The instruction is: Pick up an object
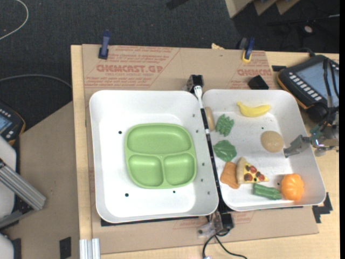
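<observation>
The fingers (295, 145) sat at the right bin's edge; their opening could not be judged. Just left, a tan ball (272, 141) looked light, smooth, best gripped across its middle

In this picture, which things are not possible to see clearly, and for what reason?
- Tool, camera view: small and blurred at the right bin's rim; its finger state is unclear.
- Arm: cut off by the right edge.
- Handheld device, upper right: cut off by the edge; screen text too small.
- Small dark dots in the left bin: too small to identify.
</observation>
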Robot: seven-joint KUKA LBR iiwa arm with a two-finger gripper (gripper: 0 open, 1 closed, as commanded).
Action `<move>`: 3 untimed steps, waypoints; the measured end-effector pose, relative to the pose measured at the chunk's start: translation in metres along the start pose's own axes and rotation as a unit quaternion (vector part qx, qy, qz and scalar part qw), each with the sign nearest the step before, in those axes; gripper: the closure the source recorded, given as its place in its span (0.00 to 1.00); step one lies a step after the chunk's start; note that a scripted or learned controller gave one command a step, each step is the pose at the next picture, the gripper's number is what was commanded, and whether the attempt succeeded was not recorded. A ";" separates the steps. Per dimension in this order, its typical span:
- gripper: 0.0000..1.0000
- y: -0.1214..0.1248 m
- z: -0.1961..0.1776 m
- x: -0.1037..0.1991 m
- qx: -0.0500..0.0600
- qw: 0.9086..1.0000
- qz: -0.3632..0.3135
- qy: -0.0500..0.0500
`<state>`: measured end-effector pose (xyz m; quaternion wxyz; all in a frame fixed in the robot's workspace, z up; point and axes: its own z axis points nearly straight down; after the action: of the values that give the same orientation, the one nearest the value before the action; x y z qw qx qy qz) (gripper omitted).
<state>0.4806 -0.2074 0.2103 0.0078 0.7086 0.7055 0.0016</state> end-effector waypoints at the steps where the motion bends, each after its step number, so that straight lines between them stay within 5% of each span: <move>1: 0.00 -0.004 0.113 0.056 0.011 1.000 -0.004 0.007; 2: 0.00 -0.001 0.123 0.006 0.003 1.000 -0.001 0.004; 3: 1.00 0.001 0.112 0.008 0.001 1.000 -0.002 0.003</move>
<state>0.4828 -0.2004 0.0986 0.0052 0.7073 0.7069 0.0034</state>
